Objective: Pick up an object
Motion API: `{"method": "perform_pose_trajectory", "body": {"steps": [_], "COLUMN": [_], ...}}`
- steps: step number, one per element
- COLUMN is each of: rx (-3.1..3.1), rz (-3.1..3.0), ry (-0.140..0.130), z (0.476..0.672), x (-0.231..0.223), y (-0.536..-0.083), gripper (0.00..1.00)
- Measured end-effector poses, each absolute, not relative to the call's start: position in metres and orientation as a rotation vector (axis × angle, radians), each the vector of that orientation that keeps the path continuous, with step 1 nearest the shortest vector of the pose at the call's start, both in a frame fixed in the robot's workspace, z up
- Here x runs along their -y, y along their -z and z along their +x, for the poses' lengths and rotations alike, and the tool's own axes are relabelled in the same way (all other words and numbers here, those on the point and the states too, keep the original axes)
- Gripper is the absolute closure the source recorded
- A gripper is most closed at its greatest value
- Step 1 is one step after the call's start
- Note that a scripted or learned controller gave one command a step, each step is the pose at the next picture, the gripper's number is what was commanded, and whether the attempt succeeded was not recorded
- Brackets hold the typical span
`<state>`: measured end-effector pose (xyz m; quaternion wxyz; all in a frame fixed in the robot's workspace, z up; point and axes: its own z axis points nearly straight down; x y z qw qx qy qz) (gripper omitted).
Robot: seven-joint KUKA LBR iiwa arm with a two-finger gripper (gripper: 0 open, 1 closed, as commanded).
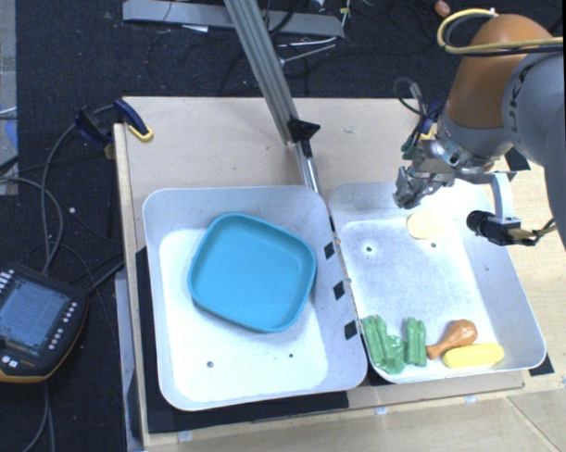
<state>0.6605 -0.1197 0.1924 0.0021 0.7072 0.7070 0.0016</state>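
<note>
Arm (514, 83) enters at 2 o'clock. Blue plate (252, 272) sits in the left bin (177, 363). Right bin (489, 287): green toys (395, 343), drumstick (452, 336) and yellow piece (473, 356) clustered at 5 o'clock. Gripper (408, 193) at that bin's 12 o'clock rim, grip state can't tell.

A pale wooden tabletop (215, 139) carries two shallow white bins side by side, edges touching near the middle; the left bin (177, 363) sits over a dark mat (152, 415); the right bin (508, 287) lies alongside.
</note>
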Motion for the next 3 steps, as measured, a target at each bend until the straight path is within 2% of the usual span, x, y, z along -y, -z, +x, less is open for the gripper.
{"method": "perform_pose_trajectory", "body": {"steps": [2, 3], "rx": [-2.220, -2.225], "rz": [2.219, 2.219], "ry": [-0.004, 0.000], "z": [0.663, 0.651], "x": [0.124, 0.084], "y": [-0.275, -0.268], "gripper": [1.00, 1.00]}}
